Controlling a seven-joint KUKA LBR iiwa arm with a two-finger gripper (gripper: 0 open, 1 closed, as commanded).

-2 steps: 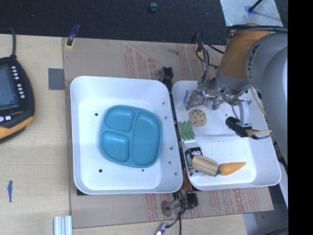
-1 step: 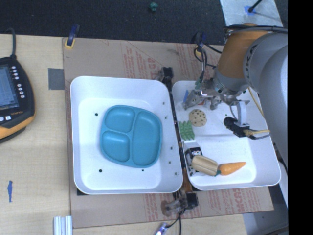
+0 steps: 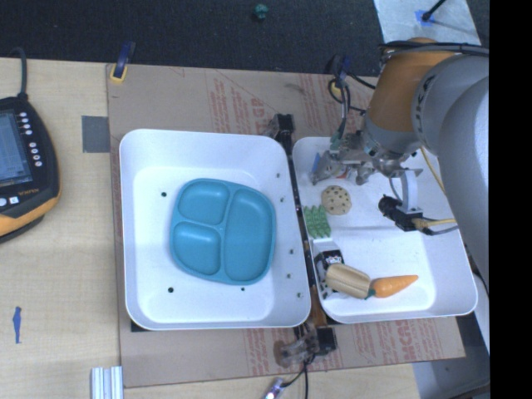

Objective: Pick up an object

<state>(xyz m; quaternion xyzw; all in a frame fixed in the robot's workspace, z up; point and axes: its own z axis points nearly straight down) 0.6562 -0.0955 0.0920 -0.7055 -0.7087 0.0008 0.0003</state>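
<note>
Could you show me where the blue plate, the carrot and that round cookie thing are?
Blue plate [image 3: 223, 230]: camera view, on the middle ridge between its compartments.
Carrot [image 3: 394, 285]: camera view, on the middle of its orange body.
Cookie [image 3: 336, 198]: camera view, on the centre of its speckled top.

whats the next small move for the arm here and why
Probably shift the tool a little toward the near side of the right bin and lower it over the round cookie. The tool sits at the bin's far left corner, and the cookie is the nearest object, lying apart from the green piece beside it.
</note>
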